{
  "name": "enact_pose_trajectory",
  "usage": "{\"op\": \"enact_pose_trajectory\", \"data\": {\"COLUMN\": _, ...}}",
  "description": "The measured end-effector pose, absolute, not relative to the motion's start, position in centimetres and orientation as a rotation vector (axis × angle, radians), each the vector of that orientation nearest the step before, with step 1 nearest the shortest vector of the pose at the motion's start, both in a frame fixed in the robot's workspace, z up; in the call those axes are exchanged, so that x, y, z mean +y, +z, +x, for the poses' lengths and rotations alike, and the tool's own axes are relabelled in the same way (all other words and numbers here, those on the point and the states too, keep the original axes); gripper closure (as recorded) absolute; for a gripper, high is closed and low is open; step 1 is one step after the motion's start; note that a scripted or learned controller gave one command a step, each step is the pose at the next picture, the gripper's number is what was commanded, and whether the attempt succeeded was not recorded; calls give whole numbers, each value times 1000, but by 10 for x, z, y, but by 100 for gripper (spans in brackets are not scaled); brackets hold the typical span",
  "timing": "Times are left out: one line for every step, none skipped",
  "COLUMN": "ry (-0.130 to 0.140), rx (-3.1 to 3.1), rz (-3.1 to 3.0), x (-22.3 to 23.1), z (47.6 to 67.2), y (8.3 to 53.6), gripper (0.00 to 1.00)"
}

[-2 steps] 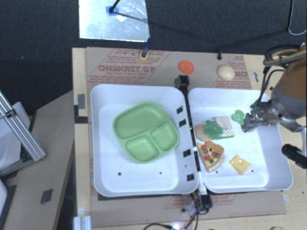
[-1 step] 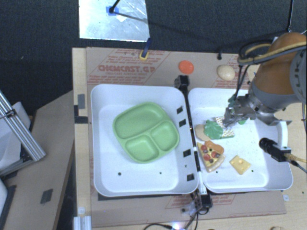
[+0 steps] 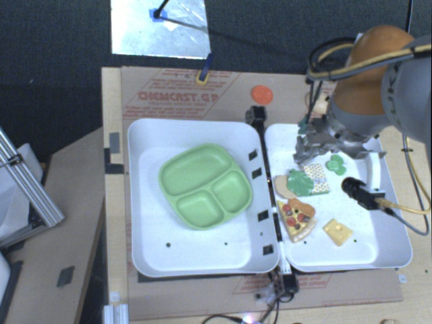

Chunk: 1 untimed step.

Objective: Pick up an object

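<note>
The scene is lit evenly and brightly from above. The white bins (image 3: 202,262) are rendered near overexposure, and little surface detail is kept on their floors. Soft, short shadows are cast beneath the green tray (image 3: 206,187) and under the arm (image 3: 378,79). Strong glare is seen on the foil sheet (image 3: 160,19) at the top. The dark carpet (image 3: 47,59) is underexposed and grainy. Overall sharpness is modest, with slight softness and compression noise towards the edges.
</note>
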<state>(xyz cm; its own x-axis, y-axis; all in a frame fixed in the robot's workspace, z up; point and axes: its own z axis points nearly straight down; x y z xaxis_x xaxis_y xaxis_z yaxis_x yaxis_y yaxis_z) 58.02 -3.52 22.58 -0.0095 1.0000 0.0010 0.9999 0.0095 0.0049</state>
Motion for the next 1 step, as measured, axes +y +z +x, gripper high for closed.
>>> {"op": "enact_pose_trajectory", "data": {"ry": 7, "rx": 2231, "rz": 2210, "x": 14, "z": 596, "y": 236, "gripper": 100}}
